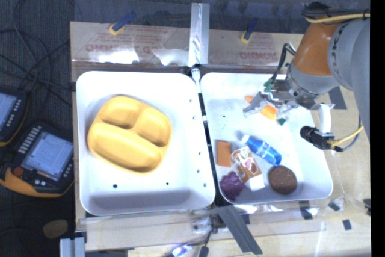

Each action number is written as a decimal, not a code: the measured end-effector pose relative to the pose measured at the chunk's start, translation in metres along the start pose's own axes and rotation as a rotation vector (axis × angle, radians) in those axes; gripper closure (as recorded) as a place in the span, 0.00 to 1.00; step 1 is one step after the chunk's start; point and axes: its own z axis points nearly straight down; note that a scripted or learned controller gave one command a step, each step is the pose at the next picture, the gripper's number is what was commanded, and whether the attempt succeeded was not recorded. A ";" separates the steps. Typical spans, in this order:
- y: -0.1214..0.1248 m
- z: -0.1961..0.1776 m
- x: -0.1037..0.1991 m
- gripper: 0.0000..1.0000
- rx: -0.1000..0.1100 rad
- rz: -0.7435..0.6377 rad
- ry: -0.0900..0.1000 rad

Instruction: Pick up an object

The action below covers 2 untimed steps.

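Yellow and bulky, a soft foam-like lump (128,132) fills the left bin (84,189), well apart from the arm. In the right bin (313,189) a tan block (223,152), purple piece (231,183), printed packet (246,165), blue bottle (263,150) and brown disc (281,179) crowd together. The gripper (267,103) hangs over a small orange object (269,110); how far it is open cannot be told. The piece is small and may slip aside.
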 end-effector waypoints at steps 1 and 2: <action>0.022 0.027 -0.015 0.00 -0.027 -0.067 -0.013; 0.022 0.018 -0.015 1.00 -0.026 -0.067 -0.013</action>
